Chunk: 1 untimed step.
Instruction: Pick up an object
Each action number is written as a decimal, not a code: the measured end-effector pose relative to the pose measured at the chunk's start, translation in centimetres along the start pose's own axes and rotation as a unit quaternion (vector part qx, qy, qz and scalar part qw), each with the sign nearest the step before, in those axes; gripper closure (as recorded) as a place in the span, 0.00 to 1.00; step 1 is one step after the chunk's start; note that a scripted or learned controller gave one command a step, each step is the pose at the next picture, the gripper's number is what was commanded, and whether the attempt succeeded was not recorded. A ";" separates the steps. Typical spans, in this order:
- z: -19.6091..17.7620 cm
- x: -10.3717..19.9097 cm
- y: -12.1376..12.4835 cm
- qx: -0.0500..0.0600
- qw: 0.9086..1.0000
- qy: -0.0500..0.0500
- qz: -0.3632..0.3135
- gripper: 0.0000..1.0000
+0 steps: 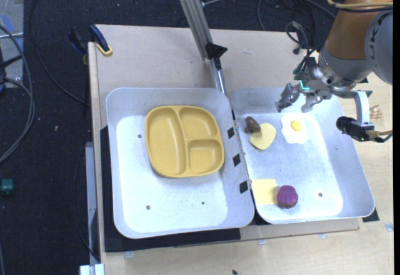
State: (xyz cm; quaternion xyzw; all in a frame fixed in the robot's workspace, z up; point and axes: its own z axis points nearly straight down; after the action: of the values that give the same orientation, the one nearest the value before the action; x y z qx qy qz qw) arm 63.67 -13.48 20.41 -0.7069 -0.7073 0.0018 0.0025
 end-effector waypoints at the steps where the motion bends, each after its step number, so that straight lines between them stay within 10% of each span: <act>1: -0.3 0.0 0.2 -0.003 1.000 -0.001 0.000 0.00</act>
State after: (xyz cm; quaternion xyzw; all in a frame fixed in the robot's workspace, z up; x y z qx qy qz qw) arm 63.83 -13.48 20.71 -0.7066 -0.7076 -0.0001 -0.0002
